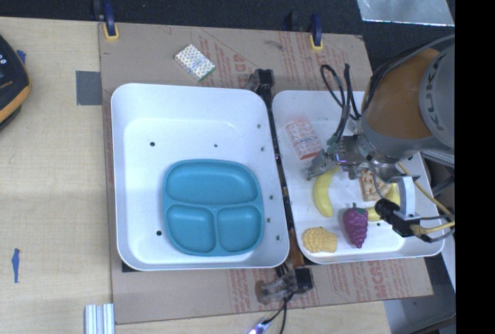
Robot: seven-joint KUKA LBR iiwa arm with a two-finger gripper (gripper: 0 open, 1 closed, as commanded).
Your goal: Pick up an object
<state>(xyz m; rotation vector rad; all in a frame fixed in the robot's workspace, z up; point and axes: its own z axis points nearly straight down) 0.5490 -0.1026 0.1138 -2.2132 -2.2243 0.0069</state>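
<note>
The right bin point(298, 104) holds a yellow banana point(322, 194), a purple bunch of grapes point(355, 225), a yellow corn-like piece point(319, 240), a clear red-printed packet point(302, 138) and a small brown-and-white packet point(369, 185). My gripper point(331, 162) hangs low in this bin, just above the banana's upper end and to the right of the red-printed packet. The wrist covers the fingertips, and nothing shows between them. A teal divided plate point(213, 206) lies in the left bin point(131, 112).
A small patterned square packet point(194, 61) lies on the cardboard behind the left bin. Clamps point(110, 22) pin the cardboard's far edge. The arm's grey and orange body point(402, 104) overhangs the right bin's far right side.
</note>
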